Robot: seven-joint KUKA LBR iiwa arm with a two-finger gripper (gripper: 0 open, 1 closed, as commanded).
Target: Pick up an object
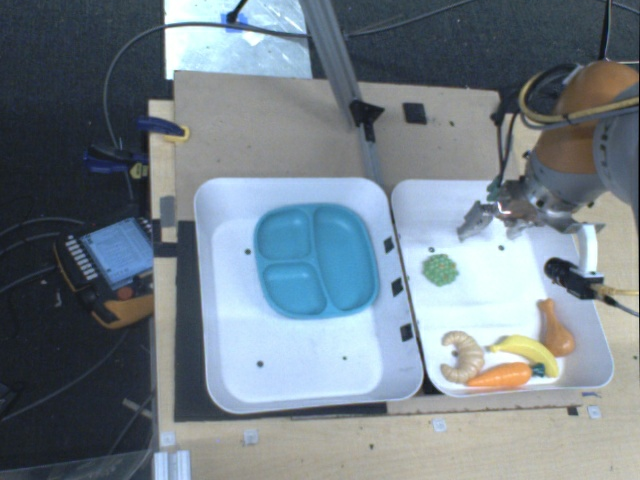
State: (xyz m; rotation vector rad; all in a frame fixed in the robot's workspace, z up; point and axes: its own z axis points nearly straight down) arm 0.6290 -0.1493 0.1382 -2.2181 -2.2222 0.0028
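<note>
You saw the arm [585, 118] cut off at the right edge. The pincer [492, 218] hung spread apart, holding nothing, over the right bin's [420, 200] far edge; the green object [439, 269] lay nearer, just beside it, details indistinct.

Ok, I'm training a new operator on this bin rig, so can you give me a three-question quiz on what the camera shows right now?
1. True or false: the blue divided plate lies in the same bin as the broccoli.
2. Which lies nearest the gripper? A) carrot B) broccoli C) banana
3. Fill in: the croissant touches the ____ along the right bin's near wall.

Key: 1 false, the plate lies in the left bin. 2 B. 3 carrot.
</note>
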